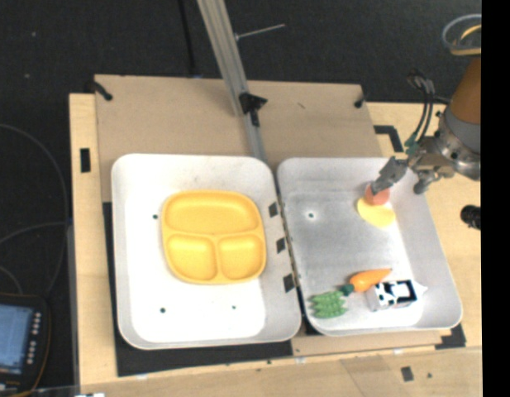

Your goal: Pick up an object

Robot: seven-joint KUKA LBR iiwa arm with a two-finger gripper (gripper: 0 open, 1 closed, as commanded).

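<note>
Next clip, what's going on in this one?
A single robot arm reaches in from the right over the right bin. Its gripper hangs above a small pink and yellow object near that bin's far side, with one finger just over it; nothing is visibly lifted. A toy carrot and a black and white toy lie at the near edge. The left bin holds a yellow divided plate.
</note>
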